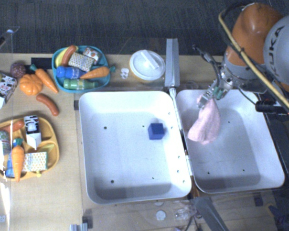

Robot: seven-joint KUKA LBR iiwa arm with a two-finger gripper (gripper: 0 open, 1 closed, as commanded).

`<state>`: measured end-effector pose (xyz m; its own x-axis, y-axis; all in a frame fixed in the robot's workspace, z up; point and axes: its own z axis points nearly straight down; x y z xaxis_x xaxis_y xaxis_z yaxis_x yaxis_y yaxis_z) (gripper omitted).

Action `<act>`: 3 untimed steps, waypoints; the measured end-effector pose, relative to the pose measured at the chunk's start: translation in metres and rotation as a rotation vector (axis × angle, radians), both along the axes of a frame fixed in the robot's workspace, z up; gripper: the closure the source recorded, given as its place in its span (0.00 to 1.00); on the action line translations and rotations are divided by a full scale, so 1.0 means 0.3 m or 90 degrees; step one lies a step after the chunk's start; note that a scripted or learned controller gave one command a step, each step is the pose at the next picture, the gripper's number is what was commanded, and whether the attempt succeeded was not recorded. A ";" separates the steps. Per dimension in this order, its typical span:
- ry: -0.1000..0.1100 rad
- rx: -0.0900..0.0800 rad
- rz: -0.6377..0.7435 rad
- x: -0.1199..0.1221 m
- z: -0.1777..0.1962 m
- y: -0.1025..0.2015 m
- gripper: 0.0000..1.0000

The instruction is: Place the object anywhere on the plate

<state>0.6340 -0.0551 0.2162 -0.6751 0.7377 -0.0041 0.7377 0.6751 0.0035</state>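
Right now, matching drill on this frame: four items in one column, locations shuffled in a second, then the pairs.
Items
1. blue cube
2. pink cloth
3. white lid
4. orange pumpkin

Places
A. bench, above the left bin
B. hanging from the gripper over the right bin
C. floor of the left bin
D. bench, far left

Pairs: 1-C, 2-B, 3-A, 4-D

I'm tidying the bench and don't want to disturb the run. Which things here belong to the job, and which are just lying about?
In the job:
- gripper, over the right bin
- pink cloth, hanging from the gripper

Lying about:
- blue block in the left bin
- blue bowl of toy food
- yellow dish of toys
- white lidded tub
- toy pumpkin

Which dish counts as the plate, I cannot tell.
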 end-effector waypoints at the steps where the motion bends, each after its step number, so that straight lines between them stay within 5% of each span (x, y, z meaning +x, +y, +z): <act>1: 0.000 0.000 0.004 0.005 0.029 0.005 1.00; 3: 0.000 -0.001 0.515 -0.107 0.092 0.342 1.00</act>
<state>0.6019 0.0475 0.2439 -0.9998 0.0206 -0.0050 0.0206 0.9998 0.0024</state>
